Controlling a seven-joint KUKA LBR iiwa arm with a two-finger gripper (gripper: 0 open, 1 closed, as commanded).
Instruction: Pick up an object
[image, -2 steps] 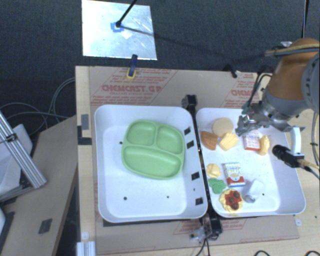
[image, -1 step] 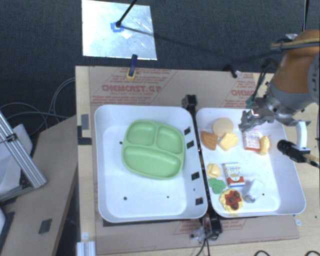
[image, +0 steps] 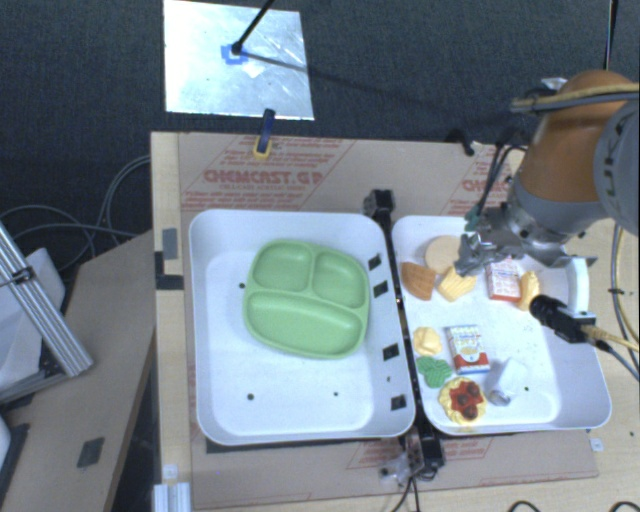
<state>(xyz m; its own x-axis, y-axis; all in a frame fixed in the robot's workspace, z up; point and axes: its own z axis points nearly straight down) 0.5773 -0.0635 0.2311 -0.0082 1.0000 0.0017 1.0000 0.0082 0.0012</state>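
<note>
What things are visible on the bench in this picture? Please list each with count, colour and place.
bins: 2, white, side by side on the bench
divided plate: 1, green, in the left bin
toy food pieces: several, yellow, orange and tan, upper part of the right bin
small cartons: 2, red and white, right bin
green piece: 1, lower part of the right bin
round red and yellow piece: 1, near the front edge of the right bin
arm: 1, grey with orange band, above the right bin
gripper: 1, over the yellow food pieces
</note>
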